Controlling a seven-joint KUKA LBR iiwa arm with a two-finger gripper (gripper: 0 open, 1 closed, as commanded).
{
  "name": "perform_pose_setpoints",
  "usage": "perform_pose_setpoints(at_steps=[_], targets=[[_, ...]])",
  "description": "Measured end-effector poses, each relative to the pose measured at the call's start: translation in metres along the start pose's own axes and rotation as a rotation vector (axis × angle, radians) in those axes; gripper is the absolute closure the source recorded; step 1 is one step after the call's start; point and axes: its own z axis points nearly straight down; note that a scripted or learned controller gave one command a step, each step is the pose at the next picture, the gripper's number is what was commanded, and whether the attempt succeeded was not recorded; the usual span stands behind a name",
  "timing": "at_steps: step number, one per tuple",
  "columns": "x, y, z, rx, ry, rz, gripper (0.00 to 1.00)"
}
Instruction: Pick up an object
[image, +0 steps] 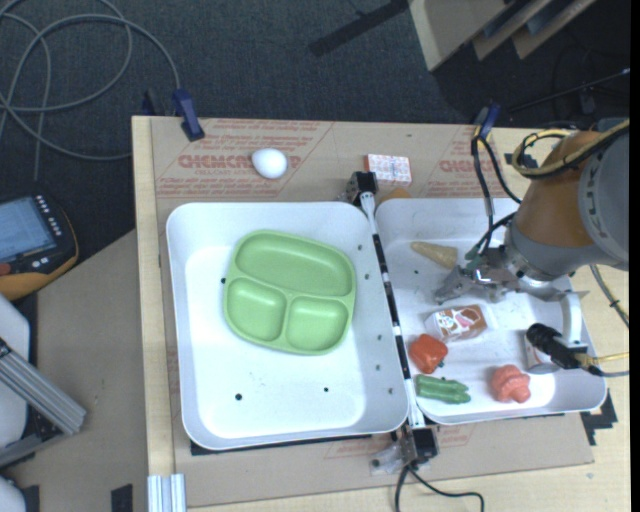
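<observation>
Grey and orange, the arm (570, 215) comes in from the right and bends down over the right bin (400, 225), its gripper (462, 283) low over the bin floor. The dark metal fingers (447, 291) are spread apart with nothing between them, tips pointing left toward the divider between the two bins.

Just behind the fingers, toward the back wall, lies a tan cone-shaped piece (434, 253), smooth and tapered. Just in front of the fingertips, close but apart, sits a clear glossy packet (458, 322) with brown and red inside. Further front and a touch left, a red pepper-shaped toy (428, 352), rounded and shiny. Beyond that, near the front rim, a green bumpy pod-like toy (442, 389) lies flat. Front and to the right of the fingers rests a pinkish-red lumpy toy (509, 383).

Well off to the left of the fingers, the left bin (200, 380) carries a pale green plastic plate (289, 291), three compartments, rounded corners. On the cardboard behind the bins, a white egg-shaped ball (269, 162) and a small patterned box (389, 168).
</observation>
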Motion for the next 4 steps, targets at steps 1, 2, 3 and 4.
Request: perform_pose_setpoints(at_steps=[1,2,3,4], targets=[[0.023,-0.034,0.000,-0.001,0.000,0.001,0.00],[0.022,-0.034,-0.010,-0.003,-0.001,0.003,1.00],[0.022,-0.034,-0.010,-0.003,-0.001,0.002,0.00],[0.035,-0.085,-0.001,-0.004,-0.001,0.001,0.00]])
